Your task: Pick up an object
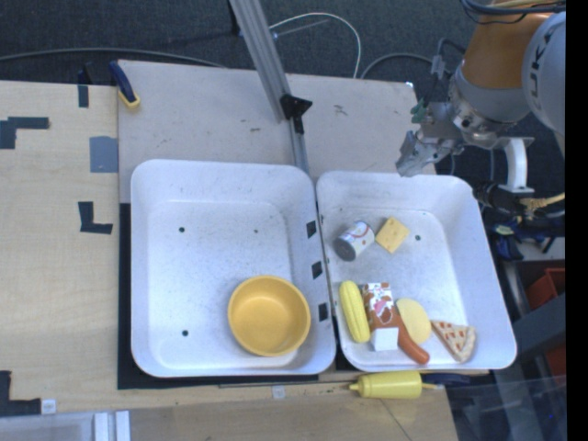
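Note:
My gripper (413, 161) hangs over the far rim of the right bin (459, 194), with nothing visible between its fingers. Inside that bin lie a small tin can (354, 241) on its side, a yellow cheese wedge (392, 235), a corn cob (354, 311), a red-and-white carton (378, 306), a white block (385, 339), a sausage (410, 344) under a yellow disc (413, 320), and a pizza slice (455, 340). The cheese is the nearest item, a short way below and left of the gripper. A yellow bowl (268, 315) sits in the left bin (184, 237).
A yellow mustard bottle (393, 386) lies on the bench in front of the right bin. A slanted metal pole (266, 53) rises behind the divide between the bins. Cables and blue-yellow clamps (528, 211) crowd the right side.

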